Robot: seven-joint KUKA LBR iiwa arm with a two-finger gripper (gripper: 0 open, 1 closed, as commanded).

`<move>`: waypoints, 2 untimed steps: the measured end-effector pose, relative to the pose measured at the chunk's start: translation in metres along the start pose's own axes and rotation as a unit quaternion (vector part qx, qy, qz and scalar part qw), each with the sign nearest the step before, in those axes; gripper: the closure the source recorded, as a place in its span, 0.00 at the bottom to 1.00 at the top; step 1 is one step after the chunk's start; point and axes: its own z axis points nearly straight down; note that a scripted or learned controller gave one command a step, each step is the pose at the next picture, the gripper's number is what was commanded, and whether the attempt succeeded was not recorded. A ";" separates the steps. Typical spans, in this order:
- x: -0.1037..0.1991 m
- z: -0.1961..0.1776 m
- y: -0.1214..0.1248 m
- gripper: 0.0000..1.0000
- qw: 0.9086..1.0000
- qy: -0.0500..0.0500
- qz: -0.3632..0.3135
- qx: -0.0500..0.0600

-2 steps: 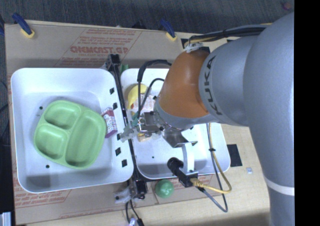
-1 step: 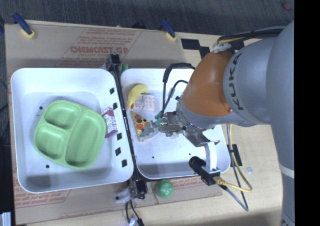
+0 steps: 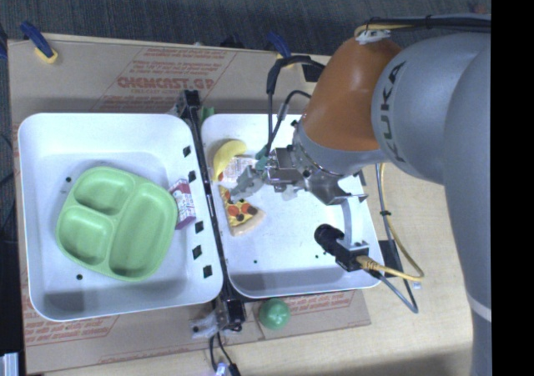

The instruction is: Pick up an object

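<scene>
Two white bins side by side on a cardboard-covered counter [image 3: 158,66]. Landmark: the black divider [image 3: 203,191] where the bins meet.

Left of the divider, in the left bin [image 3: 42,141]: a green sectioned plate [image 3: 117,221], lying flat, well apart from the divider. Between plate and divider, a small purple and white packet [image 3: 184,202], close against the bin's right wall.

Just right of the divider, in the right bin [image 3: 288,274]: a yellow banana [image 3: 225,154] toward the far end, and a toy pizza slice [image 3: 242,214] nearer the camera, both close to the divider. Between them, something pale and crumpled, too unclear to name.

Gripper [image 3: 249,179] reaching in from the right, low over the right bin, tip just right of the divider, between banana and pizza slice, next to the banana. Fingers blurred; open or clenched, cannot tell. Nothing seen held.

Below the near end of the divider, outside the bins on the counter: a green ball [image 3: 273,313].
</scene>
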 end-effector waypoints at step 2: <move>-0.003 -0.063 0.085 0.00 1.000 -0.001 0.000 0.002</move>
